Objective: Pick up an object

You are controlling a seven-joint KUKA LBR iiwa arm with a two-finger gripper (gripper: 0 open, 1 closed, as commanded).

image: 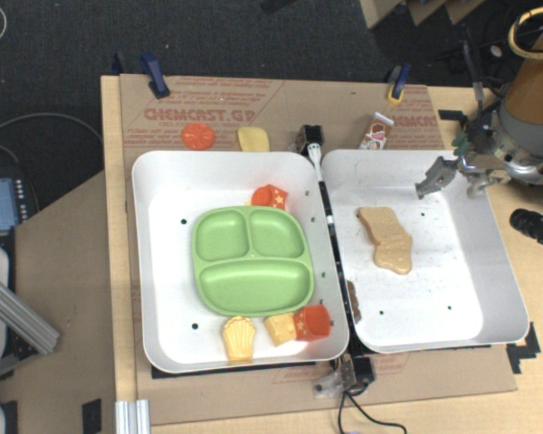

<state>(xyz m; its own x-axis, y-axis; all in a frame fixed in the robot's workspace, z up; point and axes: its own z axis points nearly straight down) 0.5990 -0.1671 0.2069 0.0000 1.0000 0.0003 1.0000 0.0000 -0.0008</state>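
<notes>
Nearest the camera, well left of the gripper (452, 175), a yellow piece (239, 338), a tan piece (281, 329) and a red block (314, 321) are seen beside a green tray (252, 259). Closer, down-left of it in the right bin (471, 278), a flat tan boot-shaped cookie (386, 240) lies unobstructed. Whether the gripper is spread cannot be told.

Both white bins (154, 242) look like glossy, smooth plastic; the green divided plate (252, 260) is matt plastic; the worktop (281, 107) is brown cardboard.
</notes>
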